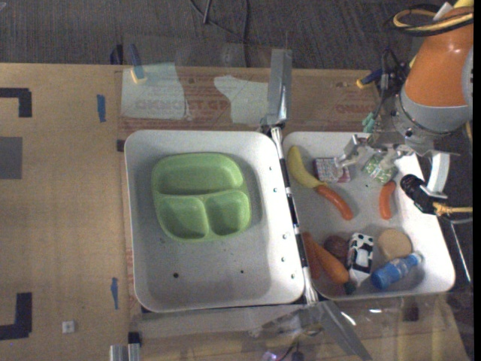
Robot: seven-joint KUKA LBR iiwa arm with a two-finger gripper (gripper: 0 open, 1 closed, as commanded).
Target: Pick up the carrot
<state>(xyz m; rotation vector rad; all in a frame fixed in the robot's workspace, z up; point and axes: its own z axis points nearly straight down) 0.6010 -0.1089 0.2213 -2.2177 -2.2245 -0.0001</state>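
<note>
2 bins, carrot beside toy cow, bottle, gripper apart.

The end effector hovers above the right bin, carrot near its front-left corner.

Dim, even overhead light, soft shadows, mild glare on white bins, slightly grainy, soft focus

The desk looks like matt brown cardboard or board. Both bins are smooth white plastic, and the green divided tray has a soft plastic sheen.
</note>
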